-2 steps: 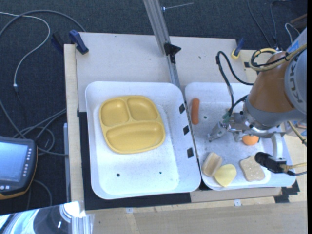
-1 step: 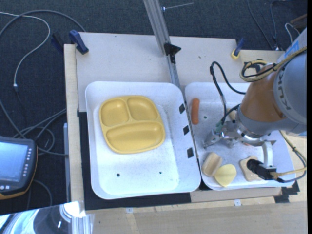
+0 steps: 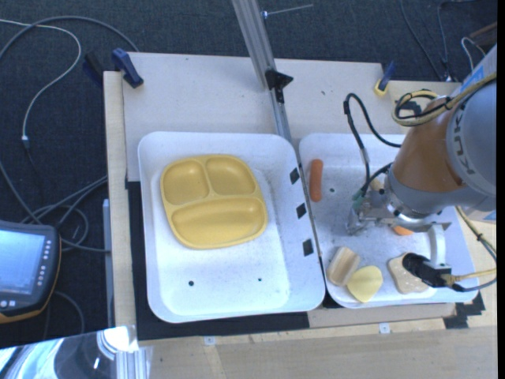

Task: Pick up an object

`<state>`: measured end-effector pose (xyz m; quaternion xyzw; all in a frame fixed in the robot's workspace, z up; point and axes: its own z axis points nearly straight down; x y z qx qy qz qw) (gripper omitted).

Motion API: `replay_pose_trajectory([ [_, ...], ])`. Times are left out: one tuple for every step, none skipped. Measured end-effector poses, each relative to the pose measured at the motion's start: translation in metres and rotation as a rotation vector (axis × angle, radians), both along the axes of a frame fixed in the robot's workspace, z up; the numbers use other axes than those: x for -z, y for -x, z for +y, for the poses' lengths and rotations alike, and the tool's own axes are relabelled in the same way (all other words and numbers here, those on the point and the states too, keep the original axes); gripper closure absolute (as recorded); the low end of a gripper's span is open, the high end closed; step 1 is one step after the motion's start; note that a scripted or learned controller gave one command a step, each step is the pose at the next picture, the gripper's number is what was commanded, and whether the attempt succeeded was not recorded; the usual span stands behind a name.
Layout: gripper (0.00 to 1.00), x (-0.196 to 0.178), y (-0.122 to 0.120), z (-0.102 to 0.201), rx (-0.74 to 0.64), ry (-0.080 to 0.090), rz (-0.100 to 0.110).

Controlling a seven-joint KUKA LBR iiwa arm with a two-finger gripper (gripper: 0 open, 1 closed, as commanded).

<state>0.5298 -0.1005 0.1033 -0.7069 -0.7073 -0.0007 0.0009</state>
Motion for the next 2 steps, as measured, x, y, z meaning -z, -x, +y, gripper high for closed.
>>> replay_pose_trajectory([
  [1.0,-0.064,0.0,-0.001,-0.001,0.003,-0.008],
  [1.0,-0.118,-0.002,-0.001,-0.001,0.003,-0.008],
])
